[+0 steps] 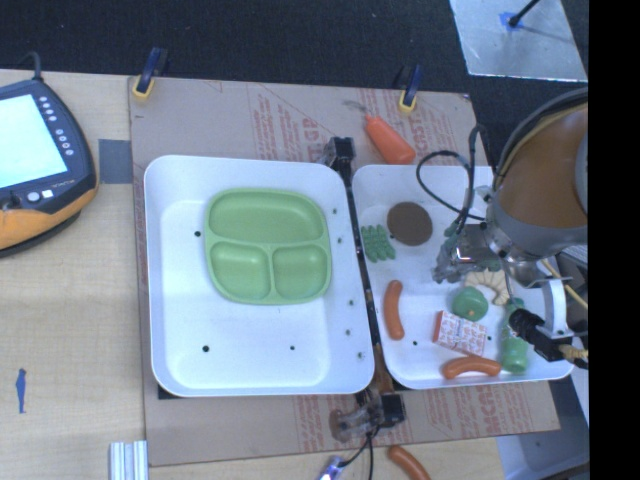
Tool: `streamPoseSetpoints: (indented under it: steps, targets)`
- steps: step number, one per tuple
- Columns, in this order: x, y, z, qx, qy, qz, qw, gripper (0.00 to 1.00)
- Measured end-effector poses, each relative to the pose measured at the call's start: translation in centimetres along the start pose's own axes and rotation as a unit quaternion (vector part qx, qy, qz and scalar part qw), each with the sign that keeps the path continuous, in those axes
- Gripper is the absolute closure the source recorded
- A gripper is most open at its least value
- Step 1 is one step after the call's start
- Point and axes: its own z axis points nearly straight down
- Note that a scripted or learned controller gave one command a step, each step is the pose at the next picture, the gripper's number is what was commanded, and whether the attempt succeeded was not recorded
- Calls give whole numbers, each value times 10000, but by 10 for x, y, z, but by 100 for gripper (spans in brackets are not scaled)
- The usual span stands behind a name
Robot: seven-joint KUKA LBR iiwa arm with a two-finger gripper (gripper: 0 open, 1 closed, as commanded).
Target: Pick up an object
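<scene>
Arm (545, 183) is reaching in from the right and sitting over the right bin (420, 373), orange band filling the upper right of the frame. Gripper (462, 258) is hanging low over the middle of that bin, metal hardware showing just left of the wrist; can't tell its state from this angle, it's blocked by the arm body and cabling. Nothing is visibly sitting in its grasp. Right bin contents: brown round disc (409, 222) near the top, small green leafy piece (377, 242) beside the left wall, one sausage (394, 308) lying upright-ish along the left side, second sausage (471, 369) lying flat along the bottom edge, red-and-white packet (461, 333) between them, green round item (469, 302) just under the gripper hardware and touching a pale ridged piece (494, 288), another green item (514, 354) at the lower right. Left bin (170, 348) is carrying a green divided plate (268, 245), three compartments. A carrot (389, 140) is lying on the cardboard above the right bin, outside it. Another orange piece (409, 460) is sitting on the bench below the bins. Teach pendant (40, 163) is resting at the far left.
</scene>
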Motion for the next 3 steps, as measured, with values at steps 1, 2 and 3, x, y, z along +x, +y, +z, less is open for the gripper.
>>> streamPoseSetpoints:
  steps: [1,2,3]
  targets:
    - [0,0,0,2,2,2,10000,0]
    - [-79,10,32,-5,-1,22,10000,0]
    - [-61,-48,64,-49,-5,-2,10000,0]
